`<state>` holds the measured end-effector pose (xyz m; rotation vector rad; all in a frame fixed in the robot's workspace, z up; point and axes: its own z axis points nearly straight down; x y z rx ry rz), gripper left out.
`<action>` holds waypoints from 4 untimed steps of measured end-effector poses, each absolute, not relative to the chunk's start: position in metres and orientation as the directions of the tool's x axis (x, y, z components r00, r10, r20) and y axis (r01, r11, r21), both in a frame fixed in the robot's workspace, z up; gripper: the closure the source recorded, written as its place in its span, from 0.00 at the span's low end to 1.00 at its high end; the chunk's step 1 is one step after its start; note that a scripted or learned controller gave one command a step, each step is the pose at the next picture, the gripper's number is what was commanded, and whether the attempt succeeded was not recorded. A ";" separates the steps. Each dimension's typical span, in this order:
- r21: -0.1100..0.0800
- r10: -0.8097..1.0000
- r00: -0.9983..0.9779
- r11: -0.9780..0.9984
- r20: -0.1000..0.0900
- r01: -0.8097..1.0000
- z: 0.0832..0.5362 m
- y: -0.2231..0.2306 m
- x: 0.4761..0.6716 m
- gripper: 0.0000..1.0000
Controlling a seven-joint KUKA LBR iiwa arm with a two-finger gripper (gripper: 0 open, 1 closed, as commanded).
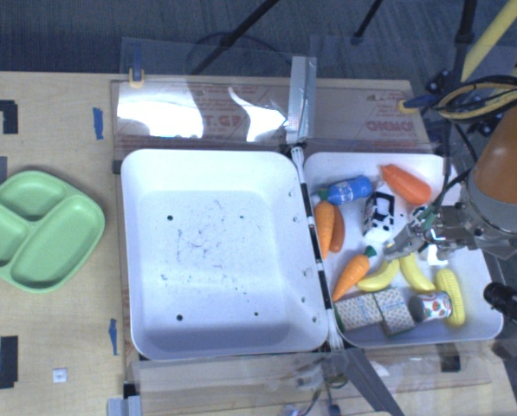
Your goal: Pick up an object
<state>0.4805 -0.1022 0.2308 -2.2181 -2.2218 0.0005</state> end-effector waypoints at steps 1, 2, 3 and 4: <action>-0.001 1.000 -0.021 0.021 0.001 1.000 0.183 -0.094 0.479 0.00; -0.001 0.997 -0.074 0.074 0.002 0.997 0.153 -0.141 0.490 0.00; 0.001 0.997 -0.072 0.072 0.001 0.997 0.163 -0.142 0.490 1.00; 0.001 0.997 -0.071 0.071 0.001 0.997 0.163 -0.142 0.490 0.00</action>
